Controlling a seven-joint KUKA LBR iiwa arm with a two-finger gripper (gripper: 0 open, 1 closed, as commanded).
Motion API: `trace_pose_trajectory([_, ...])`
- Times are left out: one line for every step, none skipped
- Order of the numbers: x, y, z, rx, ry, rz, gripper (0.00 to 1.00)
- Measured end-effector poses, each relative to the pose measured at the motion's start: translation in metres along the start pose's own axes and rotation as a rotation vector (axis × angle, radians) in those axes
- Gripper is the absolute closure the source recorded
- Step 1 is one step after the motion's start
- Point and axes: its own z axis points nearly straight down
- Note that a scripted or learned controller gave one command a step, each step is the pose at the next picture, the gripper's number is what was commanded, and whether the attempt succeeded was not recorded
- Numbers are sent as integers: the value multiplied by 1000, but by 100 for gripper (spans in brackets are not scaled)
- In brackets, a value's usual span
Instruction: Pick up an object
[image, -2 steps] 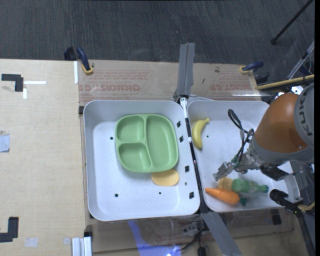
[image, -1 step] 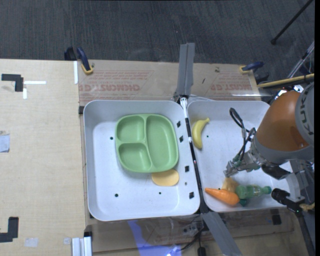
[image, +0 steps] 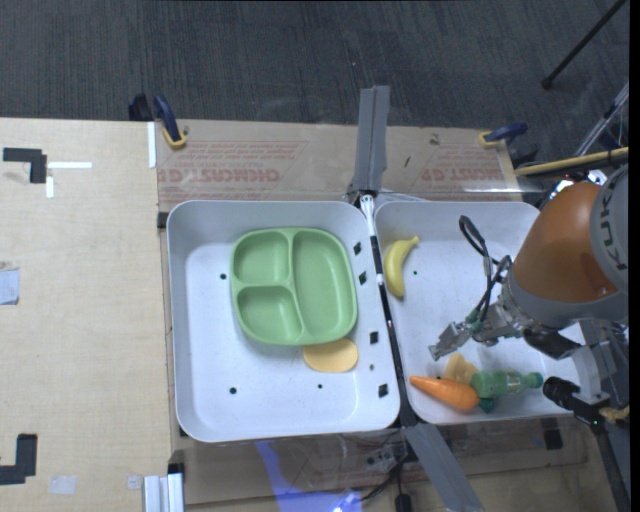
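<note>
The arm (image: 570, 255) reaches into the right bin (image: 440, 225) from the right, and its gripper (image: 452, 340) hangs low over the cluster at the bin's near side, so the step in hand looks like the approach or descent towards a pick. No object shows between the jaws, and whether they stand wide or narrow cannot be told from this slant.

The likeliest targets lie just beneath and beside the tool: a small pale yellow lump (image: 459, 367), an orange carrot (image: 445, 392) with a tapered, smooth body, and a green bottle (image: 505, 383) lying on its side (it looks like translucent plastic). These three crowd together, touching or nearly so. A yellow banana (image: 399, 263), curved and glossy, lies well apart near the bin's left wall.

The next move probably calls for a straight drop onto a single item, since the rounded shapes could roll or slip.

In the left bin (image: 200, 330) rests a green divided plate (image: 295, 285), matte, with three compartments, and a flat tan disc (image: 331, 355) touches its near edge.
</note>
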Motion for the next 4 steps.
trace_pose_trajectory([-7, -20, 20, -5, -1, -100, 0])
trace_pose_trajectory([-9, -20, 14, -3, 0, -95, 100])
trace_pose_trajectory([39, 20, -106, -5, -4, 135, 100])
trace_pose_trajectory([40, 20, -106, -5, -4, 135, 0])
